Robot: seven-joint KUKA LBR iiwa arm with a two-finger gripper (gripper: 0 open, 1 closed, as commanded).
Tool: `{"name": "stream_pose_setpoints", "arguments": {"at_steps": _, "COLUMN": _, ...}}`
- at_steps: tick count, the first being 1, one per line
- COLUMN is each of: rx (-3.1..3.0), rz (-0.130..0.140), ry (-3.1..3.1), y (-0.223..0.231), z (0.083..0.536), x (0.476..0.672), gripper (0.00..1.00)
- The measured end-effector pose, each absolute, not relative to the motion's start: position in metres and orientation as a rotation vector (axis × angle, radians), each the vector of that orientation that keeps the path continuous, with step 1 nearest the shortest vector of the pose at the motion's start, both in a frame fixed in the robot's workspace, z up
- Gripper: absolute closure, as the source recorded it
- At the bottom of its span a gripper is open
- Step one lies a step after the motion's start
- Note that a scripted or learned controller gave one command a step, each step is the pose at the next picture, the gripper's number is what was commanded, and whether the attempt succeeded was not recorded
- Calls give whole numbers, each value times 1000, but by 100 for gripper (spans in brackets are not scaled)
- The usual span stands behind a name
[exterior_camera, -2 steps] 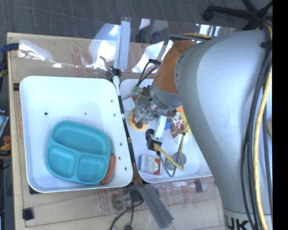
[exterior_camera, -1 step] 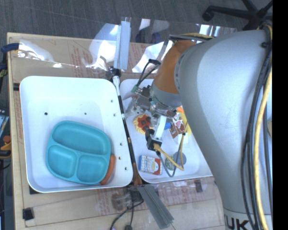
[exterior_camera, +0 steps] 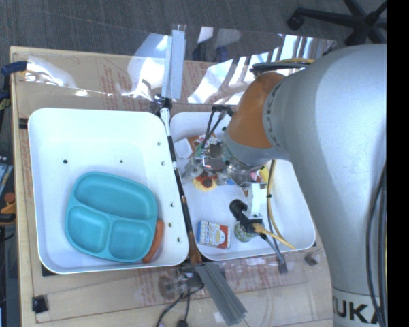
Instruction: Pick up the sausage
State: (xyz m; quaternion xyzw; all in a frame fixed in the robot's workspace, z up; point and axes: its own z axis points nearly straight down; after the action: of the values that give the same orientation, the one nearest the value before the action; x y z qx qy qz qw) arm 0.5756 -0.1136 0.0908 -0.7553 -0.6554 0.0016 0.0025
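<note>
The sausage (exterior_camera: pixel 156 240) is an orange-brown link lying in the left bin (exterior_camera: pixel 88 125). It rests against the right front edge of a teal divided plate (exterior_camera: pixel 111 216), close to the wall between the bins. My gripper (exterior_camera: pixel 204 161) hangs low over the far left part of the right bin (exterior_camera: pixel 296 216), above a clutter of small items. It is well apart from the sausage, across the dividing wall and farther back. The wrist and orange band hide much of the hand.
In the right bin a small red and yellow item (exterior_camera: pixel 205 181) lies just under the gripper. A small printed carton (exterior_camera: pixel 214 234) and a round greenish object (exterior_camera: pixel 244 233) sit near the front wall. The arm's grey body covers the bin's right side.
</note>
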Motion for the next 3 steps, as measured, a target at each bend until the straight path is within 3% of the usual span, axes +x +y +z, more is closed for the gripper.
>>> {"name": "stream_pose_setpoints", "arguments": {"at_steps": 1, "rx": -2366, "rz": 4, "ry": -2059, "y": -114, "z": 102, "x": 576, "gripper": 100}}
{"name": "stream_pose_setpoints", "arguments": {"at_steps": 2, "rx": -1887, "rz": 3, "ry": -2506, "y": -19, "z": 191, "x": 476, "gripper": 100}}
{"name": "stream_pose_setpoints", "arguments": {"at_steps": 3, "rx": -1888, "rz": 4, "ry": -2505, "y": -20, "z": 191, "x": 476, "gripper": 0}}
